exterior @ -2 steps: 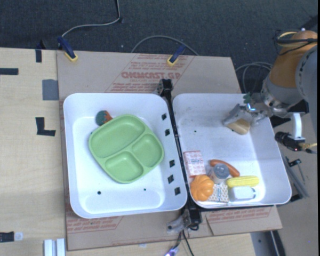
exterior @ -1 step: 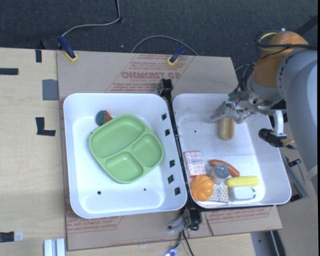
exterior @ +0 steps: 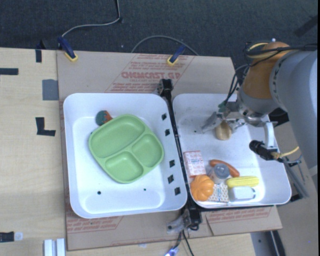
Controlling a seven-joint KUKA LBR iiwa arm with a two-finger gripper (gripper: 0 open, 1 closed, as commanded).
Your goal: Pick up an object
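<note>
- At the near edge of the wooden desk point(exterior: 21, 159): black tape marks on pale wood, a sheet of brown printed cardboard point(exterior: 149, 73) spread beneath both bins.
- In the near corner of the right shallow white plastic bin point(exterior: 280, 188): a small orange pumpkin-shaped toy point(exterior: 202, 186), a yellow corn cob toy point(exterior: 242, 182) just beside a white block point(exterior: 243, 193), a grey round lid-like piece point(exterior: 221, 171) resting against an orange carrot-shaped toy point(exterior: 228, 167), and a small pink printed packet point(exterior: 194, 162).
- In the left shallow white plastic bin point(exterior: 80, 196): a light green three-compartment plastic tray point(exterior: 126, 148) lying flat, with a small teal and orange object point(exterior: 103, 117) touching its far rim.
- Farther back in the right bin: a small tan rounded object point(exterior: 223, 132) directly under the end effector point(exterior: 224, 122); grey fingers spread around it, seemingly closed on it, though contact cannot be confirmed at this size.
- Above that: the grey arm with an orange band point(exterior: 261, 73).
- Farthest: two yellow and blue clamps point(exterior: 68, 51) on the cardboard's far edge, a thin cable point(exterior: 116, 4) trailing over dark carpet point(exterior: 202, 9).
</note>
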